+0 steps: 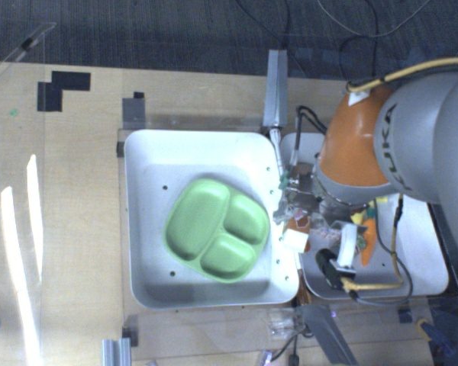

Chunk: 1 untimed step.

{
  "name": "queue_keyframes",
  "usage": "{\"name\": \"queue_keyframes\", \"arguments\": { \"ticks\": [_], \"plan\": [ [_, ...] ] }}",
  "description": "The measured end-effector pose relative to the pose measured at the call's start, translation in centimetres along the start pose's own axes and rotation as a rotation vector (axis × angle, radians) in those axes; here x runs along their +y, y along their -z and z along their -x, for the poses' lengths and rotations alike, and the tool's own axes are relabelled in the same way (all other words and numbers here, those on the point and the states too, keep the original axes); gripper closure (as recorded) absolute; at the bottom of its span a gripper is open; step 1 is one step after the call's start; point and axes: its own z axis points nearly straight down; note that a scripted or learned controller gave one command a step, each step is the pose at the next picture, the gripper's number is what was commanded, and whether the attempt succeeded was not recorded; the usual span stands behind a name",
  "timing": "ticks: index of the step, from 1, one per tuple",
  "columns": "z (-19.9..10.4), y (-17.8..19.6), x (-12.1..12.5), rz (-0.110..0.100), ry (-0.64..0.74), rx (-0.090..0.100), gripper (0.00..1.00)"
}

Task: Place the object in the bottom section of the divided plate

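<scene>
A green divided plate lies in the left white bin, a little toward that bin's right side and turned at a slant. It has three sections: one long section on its left and two smaller ones on its right, one above the other. All three sections show bare green.

To the right of the plate, the grey arm with its orange band reaches over the right white bin and covers most of it. The wrist hardware sits just past the wall the two bins share, close to the plate's right rim but apart from it. The gripper points down at that spot, and the arm's own body hides it, so whether it is open, closed or gripping anything cannot be told.

Just below the wrist, still right of the plate, a small white block lies near the shared wall. Further right, a slim orange object lies partly under the arm; which of these is the task's object cannot be told. A yellow cable loops beneath them.

The bins rest on a pale wooden desk, with black tape marks well to the upper left of the plate.
</scene>
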Motion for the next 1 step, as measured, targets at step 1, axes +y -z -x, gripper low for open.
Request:
{"name": "queue_keyframes", "arguments": {
  "ticks": [1],
  "plan": [
    [-5.77,0.02,-3.27,-0.001,-0.017,0.000,1.00]
  ]
}}
